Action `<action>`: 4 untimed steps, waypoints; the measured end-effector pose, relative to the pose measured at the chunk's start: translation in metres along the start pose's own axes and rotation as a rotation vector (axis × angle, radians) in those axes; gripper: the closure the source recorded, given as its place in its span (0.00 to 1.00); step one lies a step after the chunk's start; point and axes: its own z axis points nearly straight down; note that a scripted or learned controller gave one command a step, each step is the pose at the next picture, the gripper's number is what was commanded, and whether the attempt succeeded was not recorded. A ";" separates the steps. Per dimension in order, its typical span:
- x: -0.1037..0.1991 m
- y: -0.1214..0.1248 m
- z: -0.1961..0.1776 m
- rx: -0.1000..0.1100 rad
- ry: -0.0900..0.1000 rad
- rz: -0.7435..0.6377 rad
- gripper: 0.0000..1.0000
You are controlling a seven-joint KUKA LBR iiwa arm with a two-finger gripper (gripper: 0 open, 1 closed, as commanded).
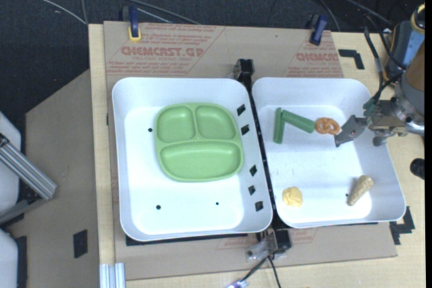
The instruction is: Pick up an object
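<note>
In the left bin (135, 145) a green divided plate (199, 143) lies flat near the middle, well apart from the arm and out of the way. Across the dividing wall, the right bin (378, 172) holds four small things: a green L-shaped piece (289, 123) near its upper left, a brown pretzel (327, 125) touching that piece's right end, a yellow lump (292, 196) near the front edge, and a pale cob-like piece (360, 190) toward the front right. The gripper (351, 129) hangs just beside the pretzel on its right, fingers spread slightly, with nothing between them. The pretzel looks like the nearest candidate for picking. The likely trouble is that it is flat and small: fingers coming down at a slant may skate over it or push it against the green piece rather than close around it. The green piece touching it could also be nudged or caught along with it, spoiling the grasp. The bin's right wall sits close behind the wrist, limiting the approach.
</note>
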 end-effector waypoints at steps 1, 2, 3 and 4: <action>0.000 0.003 -0.006 -0.013 -0.003 -0.004 0.00; 0.003 0.004 0.036 -0.008 -0.001 -0.003 0.00; 0.003 0.009 0.079 -0.009 -0.002 -0.003 0.00; -0.001 0.003 0.125 -0.008 -0.001 -0.003 0.00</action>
